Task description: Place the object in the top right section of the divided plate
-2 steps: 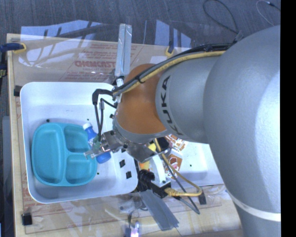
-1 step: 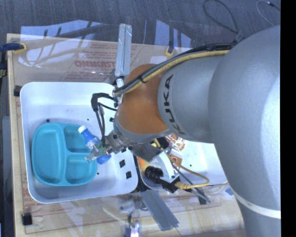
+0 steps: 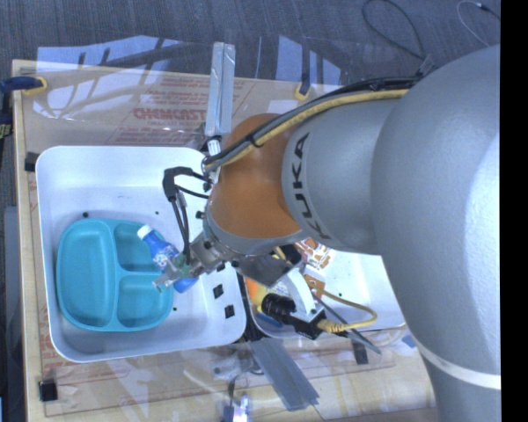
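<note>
Now the gripper [image 3: 174, 276] sits clamped on a blue-white object [image 3: 161, 251] over the divided plate's [image 3: 88, 275] right rim, far-right section just left.

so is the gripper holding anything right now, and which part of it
It cannot be told. The gripper sits at a small blue and white object over the right edge of the blue divided plate, but the contact is too blurred to judge.

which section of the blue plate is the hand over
The hand hangs over the right edge of the plate, where its two small sections meet; the big section on the left stays uncovered.
</note>
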Tool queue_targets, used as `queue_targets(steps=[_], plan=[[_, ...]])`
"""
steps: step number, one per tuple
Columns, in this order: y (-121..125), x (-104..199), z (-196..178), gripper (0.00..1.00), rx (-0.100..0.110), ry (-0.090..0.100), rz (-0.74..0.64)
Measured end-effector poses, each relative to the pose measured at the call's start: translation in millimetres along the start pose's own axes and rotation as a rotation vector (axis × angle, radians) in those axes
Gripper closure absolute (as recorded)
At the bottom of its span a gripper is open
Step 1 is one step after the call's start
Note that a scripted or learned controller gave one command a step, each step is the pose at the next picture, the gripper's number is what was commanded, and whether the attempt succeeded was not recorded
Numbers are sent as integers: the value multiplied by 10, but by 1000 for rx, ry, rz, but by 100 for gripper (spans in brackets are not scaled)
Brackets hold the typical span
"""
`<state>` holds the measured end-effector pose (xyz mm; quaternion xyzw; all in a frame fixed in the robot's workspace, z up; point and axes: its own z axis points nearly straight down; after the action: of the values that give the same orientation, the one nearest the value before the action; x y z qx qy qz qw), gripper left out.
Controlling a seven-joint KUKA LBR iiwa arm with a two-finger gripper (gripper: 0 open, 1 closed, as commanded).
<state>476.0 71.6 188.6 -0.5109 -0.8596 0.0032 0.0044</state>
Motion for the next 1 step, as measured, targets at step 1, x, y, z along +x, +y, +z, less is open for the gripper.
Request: queue_targets(steps=[1], plan=[[169, 313, -683, 100, -4, -3, 149]])
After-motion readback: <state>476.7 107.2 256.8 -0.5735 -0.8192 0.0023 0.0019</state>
